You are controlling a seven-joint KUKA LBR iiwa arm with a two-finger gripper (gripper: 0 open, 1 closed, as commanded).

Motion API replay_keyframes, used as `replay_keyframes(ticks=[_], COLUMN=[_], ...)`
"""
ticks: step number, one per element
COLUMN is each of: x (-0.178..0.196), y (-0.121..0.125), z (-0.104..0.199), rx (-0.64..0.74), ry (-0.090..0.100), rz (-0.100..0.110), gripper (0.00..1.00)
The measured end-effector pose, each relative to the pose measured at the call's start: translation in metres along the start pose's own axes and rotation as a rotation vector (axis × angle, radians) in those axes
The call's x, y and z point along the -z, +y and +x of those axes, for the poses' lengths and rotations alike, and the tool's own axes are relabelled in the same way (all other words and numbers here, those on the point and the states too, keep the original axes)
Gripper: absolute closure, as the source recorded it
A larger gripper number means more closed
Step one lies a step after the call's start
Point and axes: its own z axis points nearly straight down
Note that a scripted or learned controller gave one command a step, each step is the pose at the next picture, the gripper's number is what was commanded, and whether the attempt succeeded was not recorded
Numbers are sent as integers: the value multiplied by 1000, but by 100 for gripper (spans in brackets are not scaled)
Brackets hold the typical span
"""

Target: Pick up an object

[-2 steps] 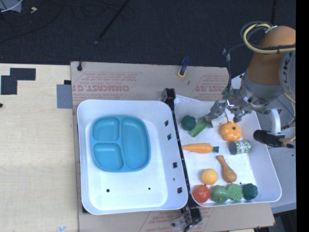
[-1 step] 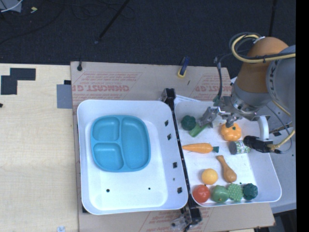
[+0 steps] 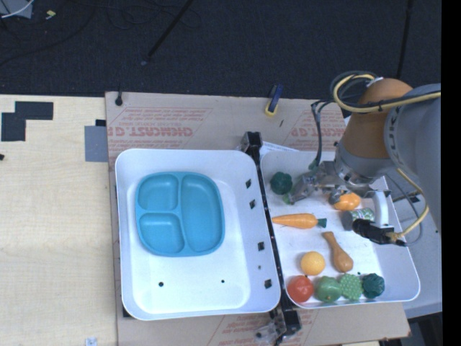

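Nearest you, a tomato (image 3: 300, 288) lies in the right bin (image 3: 403, 283). Your claw (image 3: 311, 184) hovers by the broccoli (image 3: 282, 183). You cannot tell its grip.

Site was a robotics lab, not a home. Pale wood worktop (image 3: 50, 229) carried two white bins (image 3: 130, 265) on printed cardboard (image 3: 180, 125). Loose cables (image 3: 173, 20) crossed dark floor at frame top. Plastic toy food (image 3: 295, 221) lay lower right.
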Motion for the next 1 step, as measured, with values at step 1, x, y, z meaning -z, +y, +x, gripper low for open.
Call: replay_keyframes(ticks=[1], x=[-22], y=[0], z=[2], rx=[0], ry=[-1], rz=[-3], gripper=[0])
